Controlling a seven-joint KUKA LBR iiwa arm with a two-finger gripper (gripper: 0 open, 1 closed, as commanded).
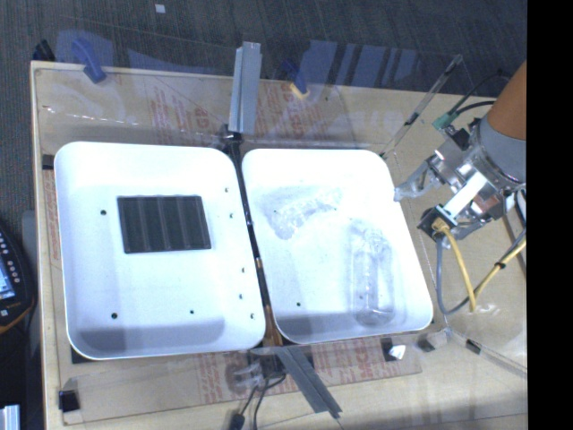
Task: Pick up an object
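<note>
Two white bins sit side by side on the surface (81, 97). The left bin (81, 285) holds a flat dark grey block with ridges (164, 223), lying near its top. The right bin (309, 316) holds a clear plastic bottle (372, 271) lying near its right wall, and a crumpled clear thing (295, 209) nearer the top. The hand (452, 200) is outside the bins, just right of the right bin. I cannot tell if it is released or clenched. Faint red writing on the surface is too blurry to read.

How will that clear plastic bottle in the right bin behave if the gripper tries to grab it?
The clear bottle lies on its side, so it probably rolls when nudged. It looks empty and thin-walled, likely light and easily squashed. Its smooth plastic may slip between fingers.
</note>
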